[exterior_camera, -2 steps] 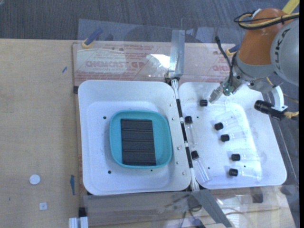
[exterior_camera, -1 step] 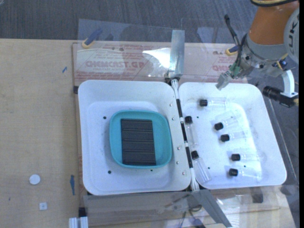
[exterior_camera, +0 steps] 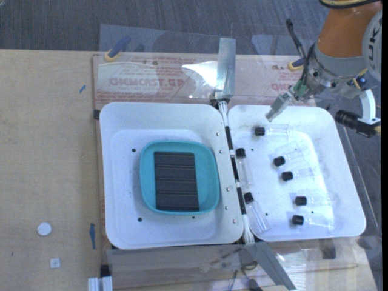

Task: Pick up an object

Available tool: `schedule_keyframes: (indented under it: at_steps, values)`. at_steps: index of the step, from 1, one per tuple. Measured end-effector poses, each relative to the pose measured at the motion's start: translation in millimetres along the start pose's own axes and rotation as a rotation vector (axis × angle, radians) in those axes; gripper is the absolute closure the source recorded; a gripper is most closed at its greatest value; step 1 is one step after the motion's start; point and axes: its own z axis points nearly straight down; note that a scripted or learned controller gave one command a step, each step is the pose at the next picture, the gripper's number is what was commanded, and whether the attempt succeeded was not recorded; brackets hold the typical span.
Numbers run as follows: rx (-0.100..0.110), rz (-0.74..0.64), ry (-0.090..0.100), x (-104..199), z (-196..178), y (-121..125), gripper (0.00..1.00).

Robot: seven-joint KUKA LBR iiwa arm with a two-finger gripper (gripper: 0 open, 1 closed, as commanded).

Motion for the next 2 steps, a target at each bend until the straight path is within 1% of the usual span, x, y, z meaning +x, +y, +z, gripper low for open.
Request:
schedule_keyframes:
  at_steps: [1, 2]
  values:
    - [0.002, 0.024, 0.003, -10, 115, -19, 0.0]
    - [-0.002, -0.027, 0.0, 24, 131, -23, 0.0]
